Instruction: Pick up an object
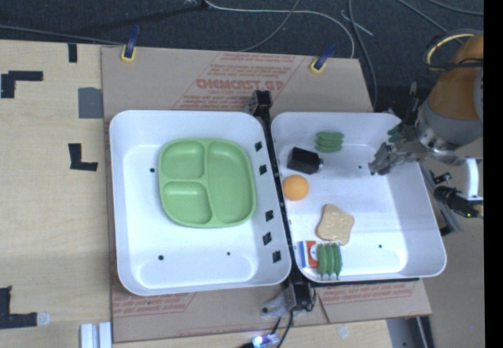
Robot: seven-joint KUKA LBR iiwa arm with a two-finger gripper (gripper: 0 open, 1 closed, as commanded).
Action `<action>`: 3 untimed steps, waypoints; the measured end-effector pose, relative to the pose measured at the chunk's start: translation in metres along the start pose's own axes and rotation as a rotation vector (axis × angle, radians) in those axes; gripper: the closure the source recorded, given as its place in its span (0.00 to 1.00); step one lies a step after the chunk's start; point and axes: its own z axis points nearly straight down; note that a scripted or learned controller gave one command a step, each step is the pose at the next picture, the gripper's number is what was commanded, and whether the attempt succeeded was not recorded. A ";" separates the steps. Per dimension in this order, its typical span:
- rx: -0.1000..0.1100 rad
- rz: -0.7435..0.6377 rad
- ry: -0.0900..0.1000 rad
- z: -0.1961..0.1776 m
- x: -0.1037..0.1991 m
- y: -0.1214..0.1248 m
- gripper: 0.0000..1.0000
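Green divided plate [207, 182] in left white bin [126, 181]

The end effector [383, 162] hangs over the right bin's [409, 221] far right side, nothing between its fingers. That bin holds a black block [303, 159], an orange ball [295, 187], a bread slice [335, 223] and two green ridged pieces [329, 141]. A green divided plate [207, 182] lies in the left bin [134, 205].

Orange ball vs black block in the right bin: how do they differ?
Shape: the orange ball is round; the black block is boxy, with flat faces. Colour: the ball is bright orange, the block dark black. Place: the block lies further up the view, next to the green ridged piece; the ball sits below it, closer to the bread slice. Both lie loose near the right bin's left wall.
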 end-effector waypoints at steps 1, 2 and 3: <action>-0.003 -0.001 -0.002 -0.053 0.000 0.001 1.00; 0.002 -0.004 0.001 -0.052 0.044 -0.009 1.00; 0.002 -0.005 0.001 -0.056 0.095 -0.013 1.00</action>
